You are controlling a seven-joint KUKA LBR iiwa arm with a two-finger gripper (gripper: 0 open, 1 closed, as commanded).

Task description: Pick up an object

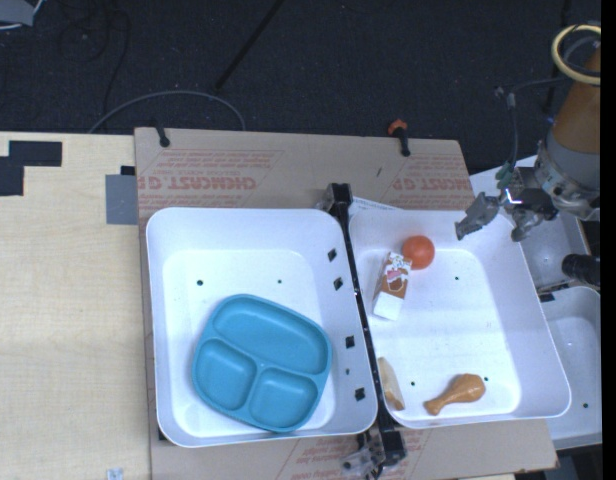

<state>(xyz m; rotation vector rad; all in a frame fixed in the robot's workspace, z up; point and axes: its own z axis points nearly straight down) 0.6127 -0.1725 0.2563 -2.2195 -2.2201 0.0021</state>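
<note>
The right bin (508, 308) holds a small red ball (419, 251), a brown-and-white packet (393, 284), a toy chicken drumstick (454, 394) and a tan bread-like piece (391, 384) against its left wall. My gripper (500, 224) hangs over the bin's far right corner, up and to the right of the red ball. Its two fingers are spread apart with nothing between them, so it is open. The grey arm with its orange band (578, 118) comes in from the right edge.
The left bin (178, 268) holds a blue divided plate (260, 361). A black divider (353, 308) runs between the two bins. Cardboard (288, 173) lies under both, with a wooden bench (58, 308) to the left.
</note>
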